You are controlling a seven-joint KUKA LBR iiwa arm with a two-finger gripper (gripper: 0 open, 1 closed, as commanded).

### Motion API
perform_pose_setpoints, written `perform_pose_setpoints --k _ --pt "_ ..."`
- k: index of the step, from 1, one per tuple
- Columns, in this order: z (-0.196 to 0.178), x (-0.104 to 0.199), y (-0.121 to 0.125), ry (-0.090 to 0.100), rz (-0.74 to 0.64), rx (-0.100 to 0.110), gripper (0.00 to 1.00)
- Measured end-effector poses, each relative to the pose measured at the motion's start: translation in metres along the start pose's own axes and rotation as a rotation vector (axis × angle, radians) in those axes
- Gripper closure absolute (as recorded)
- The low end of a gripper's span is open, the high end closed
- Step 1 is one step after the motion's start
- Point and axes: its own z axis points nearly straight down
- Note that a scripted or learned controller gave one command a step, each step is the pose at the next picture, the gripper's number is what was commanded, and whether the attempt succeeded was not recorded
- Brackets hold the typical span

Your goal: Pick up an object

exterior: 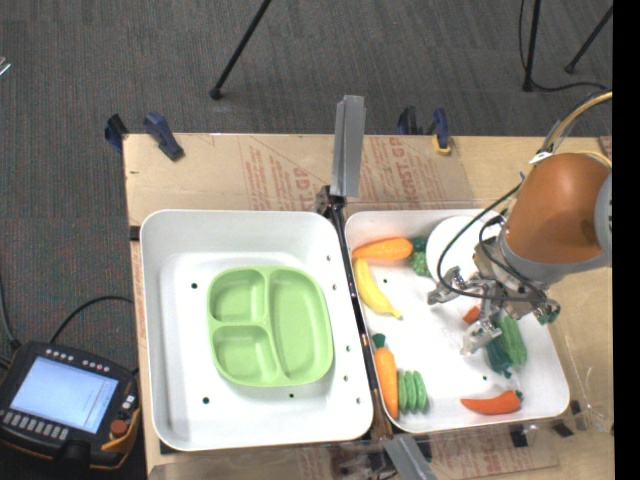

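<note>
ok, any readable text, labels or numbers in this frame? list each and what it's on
Red repeated print on the brown cardboard sheet under the two bins: letters show, but they are upside down and too blurred to read for certain.
Lit screen of the black and orange handheld pendant at lower left: too small to read.
White bins, green divided plate, toy vegetables: no text on them.

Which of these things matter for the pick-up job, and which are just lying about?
Job:
gripper
right bin
banana
two carrots
green toy
pea pod

Lying about:
green divided plate
left bin
teach pendant
</note>
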Motion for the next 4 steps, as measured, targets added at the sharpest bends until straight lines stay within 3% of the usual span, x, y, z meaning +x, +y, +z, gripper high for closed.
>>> perform_pose_setpoints --k 1,2,3,4 --pt "0.0 0.073 -0.017 -0.001 -0.082 -0.002 0.0" --pt "-0.01 0.07 -0.014 -0.005 -0.091 -0.002 1.0" --pt "-0.009 0.07 -0.014 -0.005 -0.092 -0.003 0.0" --pt "0.001 0.056 0.009 0.0 -0.11 -0.005 0.0"
